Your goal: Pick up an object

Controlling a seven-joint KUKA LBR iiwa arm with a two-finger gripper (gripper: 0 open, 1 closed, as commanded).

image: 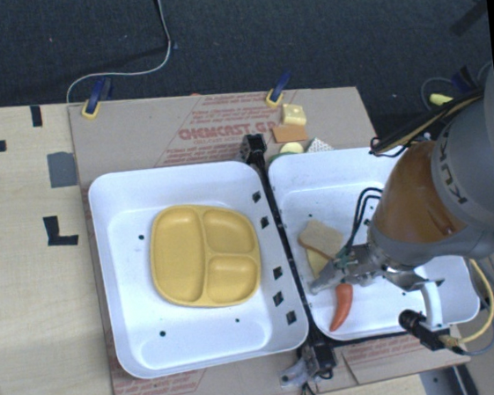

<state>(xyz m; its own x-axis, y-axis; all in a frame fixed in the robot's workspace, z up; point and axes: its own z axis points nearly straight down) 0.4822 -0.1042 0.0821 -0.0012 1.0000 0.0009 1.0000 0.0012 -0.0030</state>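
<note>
Bench (24, 262) under two white bins (114, 278)

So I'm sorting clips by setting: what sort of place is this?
Probably a robotics lab bench: two white bins clamped on cardboard, a yellow divided plate, toy food like a chili pepper, and loose cables.

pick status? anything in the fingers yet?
Done: the arm has reached into the right bin, and the gripper is low among the items there. In hand: nothing clearly. It sits between a tan block and an orange-red chili pepper, but no object is seen between the fingers. Left: grasp and lift. The yellow divided plate lies untouched in the left bin.
</note>
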